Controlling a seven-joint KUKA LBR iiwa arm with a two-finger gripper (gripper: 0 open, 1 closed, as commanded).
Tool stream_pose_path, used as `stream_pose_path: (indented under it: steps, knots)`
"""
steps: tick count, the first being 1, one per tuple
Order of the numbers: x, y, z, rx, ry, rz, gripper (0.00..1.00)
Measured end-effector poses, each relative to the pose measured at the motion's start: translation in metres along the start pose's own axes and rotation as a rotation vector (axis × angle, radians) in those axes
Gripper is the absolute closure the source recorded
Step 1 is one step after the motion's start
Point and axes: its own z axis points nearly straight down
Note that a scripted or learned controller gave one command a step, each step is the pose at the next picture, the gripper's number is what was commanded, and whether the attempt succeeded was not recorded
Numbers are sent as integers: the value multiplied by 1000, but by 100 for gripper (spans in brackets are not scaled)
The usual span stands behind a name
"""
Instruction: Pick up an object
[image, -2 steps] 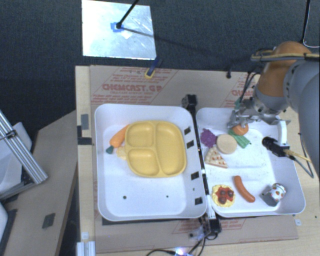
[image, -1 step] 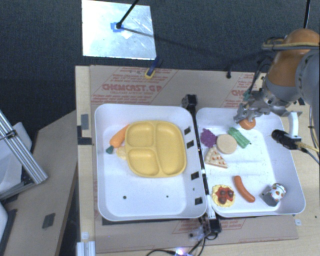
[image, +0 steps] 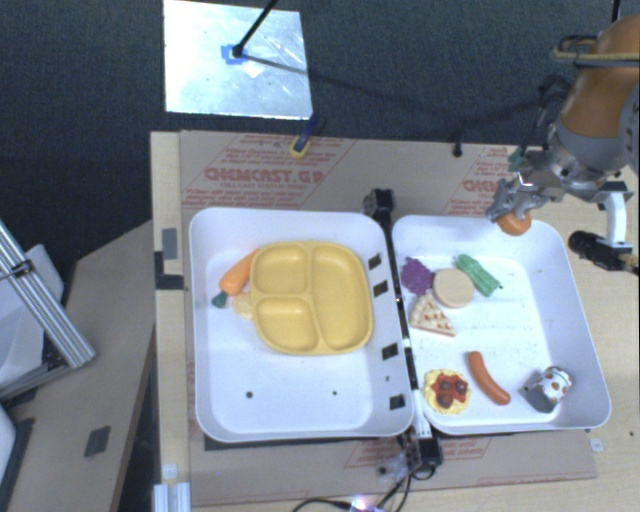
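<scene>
My gripper (image: 514, 210) hangs over the far rim of the right bin (image: 580, 330), shut on a small orange fruit (image: 516, 224) that shows between and just below its fingertips. In that bin lie purple grapes (image: 416, 273), a round beige bun (image: 453, 288), a green pickle (image: 479, 274), a pizza slice (image: 432, 317), a red sausage (image: 487, 377), a small round pizza (image: 447, 390) and a grey-and-white piece (image: 546, 388). All of these sit nearer the front than the gripper.
The left bin (image: 215, 390) holds a yellow divided plate (image: 305, 297) with a carrot (image: 236, 274) at its left side. A black divider (image: 396, 310) runs between the bins. A shiny sheet (image: 237, 60) lies on the dark floor at the back.
</scene>
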Motion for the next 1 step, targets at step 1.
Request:
stream_pose_path:
  steps: [1]
  knots:
    - [1,1,-1,5,1,0,100]
